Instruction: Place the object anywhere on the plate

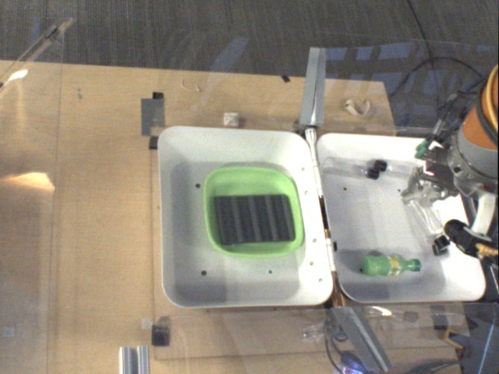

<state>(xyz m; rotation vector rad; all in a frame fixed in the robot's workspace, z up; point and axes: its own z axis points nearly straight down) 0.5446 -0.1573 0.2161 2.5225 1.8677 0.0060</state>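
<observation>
A square green plate [251,185] with a dark ribbed insert [253,219] sits in the middle of the left bin [179,209]. A small green bottle [389,266] lies on its side near the front of the right bin [366,216], its cap pointing right. My gripper [425,199] hangs over the right part of the right bin, behind and to the right of the bottle and well apart from it. Nothing shows between its fingers.
A small black piece [376,167] lies near the back of the right bin. A metal divider bar [314,92] runs back from the gap between the bins. Small blocks [155,109] stand on the bench around the left bin.
</observation>
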